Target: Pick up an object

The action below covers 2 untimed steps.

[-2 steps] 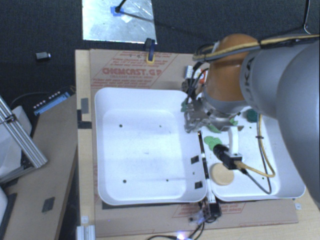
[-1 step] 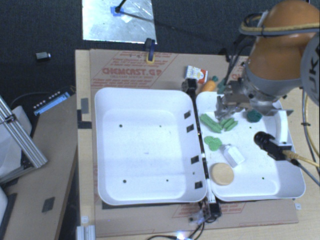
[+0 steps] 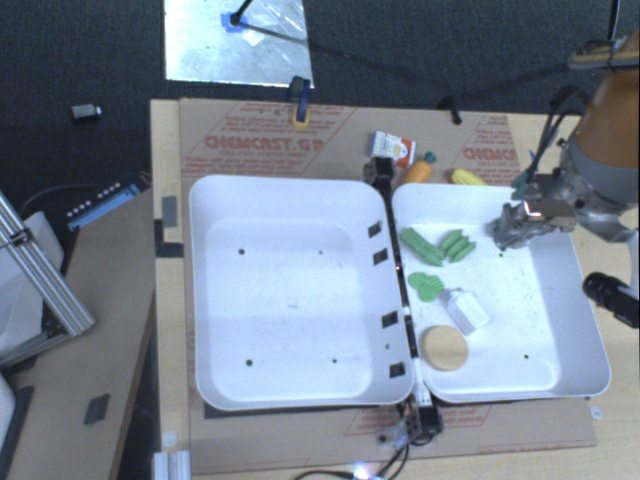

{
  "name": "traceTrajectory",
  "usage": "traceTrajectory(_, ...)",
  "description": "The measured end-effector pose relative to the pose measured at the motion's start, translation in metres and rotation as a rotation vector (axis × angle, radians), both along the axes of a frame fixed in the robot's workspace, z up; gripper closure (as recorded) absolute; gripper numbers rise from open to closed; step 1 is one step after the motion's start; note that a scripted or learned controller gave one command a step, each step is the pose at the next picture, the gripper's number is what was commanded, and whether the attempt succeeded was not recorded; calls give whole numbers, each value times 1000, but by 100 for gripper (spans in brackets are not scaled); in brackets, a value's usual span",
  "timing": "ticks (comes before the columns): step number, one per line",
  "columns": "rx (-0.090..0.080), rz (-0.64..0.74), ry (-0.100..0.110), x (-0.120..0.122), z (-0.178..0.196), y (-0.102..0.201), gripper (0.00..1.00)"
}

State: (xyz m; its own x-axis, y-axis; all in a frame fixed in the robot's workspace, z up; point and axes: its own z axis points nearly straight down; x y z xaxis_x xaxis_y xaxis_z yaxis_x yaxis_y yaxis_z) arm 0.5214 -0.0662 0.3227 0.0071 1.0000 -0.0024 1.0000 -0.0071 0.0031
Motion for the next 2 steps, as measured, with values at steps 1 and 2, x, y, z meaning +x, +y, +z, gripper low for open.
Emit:
traceTrajectory(1, 0, 2, 2, -6, -24, -70, 100)
traceTrajectory(2, 7, 25, 4, 6, -69, 131, 100)
